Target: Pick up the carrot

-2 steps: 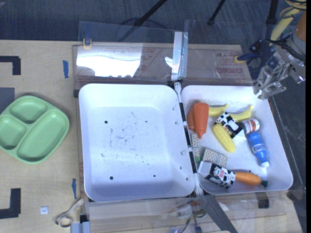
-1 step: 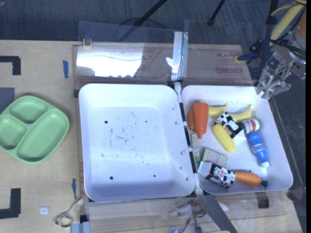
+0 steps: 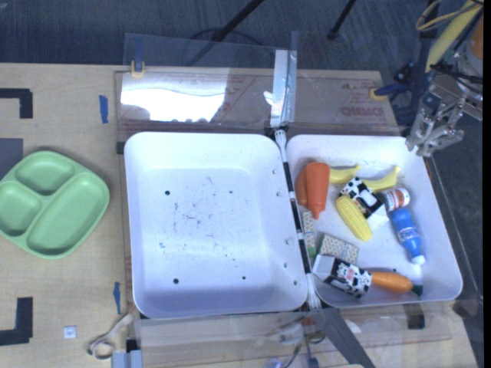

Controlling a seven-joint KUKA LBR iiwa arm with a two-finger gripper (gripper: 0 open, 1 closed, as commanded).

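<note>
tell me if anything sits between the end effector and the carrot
Yes. The end effector hangs over the right bin's far right corner; the carrot lies at the near edge, with the blue bottle between them.

Robotics lab: 2 white bins [image 3: 203, 148] (clear screens), tripod legs [image 3: 253, 10].

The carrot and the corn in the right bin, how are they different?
The carrot is orange and smooth; the corn is yellow and bumpy. The carrot lies near the front edge of the bin, almost sideways; the corn lies in the middle, slanted. The carrot touches a cow-patterned box; the corn rests beside a blue bottle. Both are toy vegetables lying flat.
</note>
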